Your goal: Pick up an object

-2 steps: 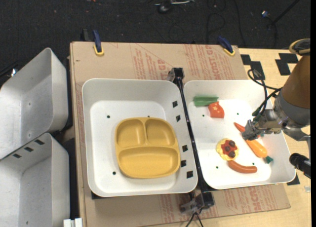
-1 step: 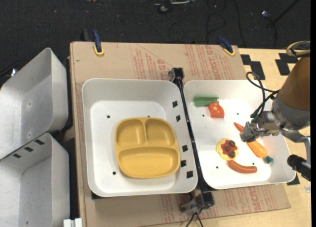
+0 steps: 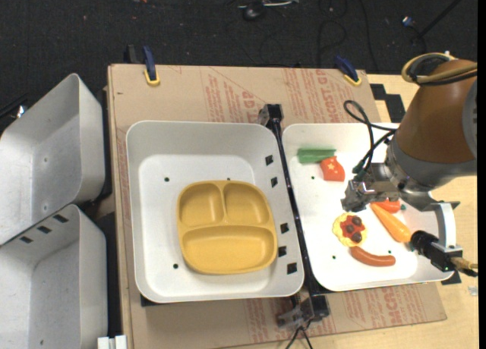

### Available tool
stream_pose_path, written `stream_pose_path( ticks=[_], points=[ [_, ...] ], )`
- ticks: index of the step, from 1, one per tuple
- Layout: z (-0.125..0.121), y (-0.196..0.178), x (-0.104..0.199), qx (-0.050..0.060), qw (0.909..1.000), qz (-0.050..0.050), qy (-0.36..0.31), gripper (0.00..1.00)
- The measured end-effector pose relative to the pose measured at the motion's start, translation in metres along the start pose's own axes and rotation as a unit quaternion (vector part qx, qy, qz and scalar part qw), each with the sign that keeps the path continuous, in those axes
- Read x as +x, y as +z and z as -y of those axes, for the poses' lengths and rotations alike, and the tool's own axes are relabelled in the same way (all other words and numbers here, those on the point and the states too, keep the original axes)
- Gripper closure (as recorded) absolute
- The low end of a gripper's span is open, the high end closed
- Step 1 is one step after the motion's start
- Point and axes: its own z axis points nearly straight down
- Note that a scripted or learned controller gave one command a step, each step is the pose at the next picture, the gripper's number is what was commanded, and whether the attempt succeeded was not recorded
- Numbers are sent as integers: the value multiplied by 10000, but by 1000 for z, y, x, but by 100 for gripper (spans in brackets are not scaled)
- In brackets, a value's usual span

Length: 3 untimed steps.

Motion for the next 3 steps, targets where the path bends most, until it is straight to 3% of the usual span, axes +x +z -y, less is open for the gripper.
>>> stream_pose_path(
  ticks=[3],
  points=[
    [-48,7,166,7,10000,0,2,100]
  ],
)
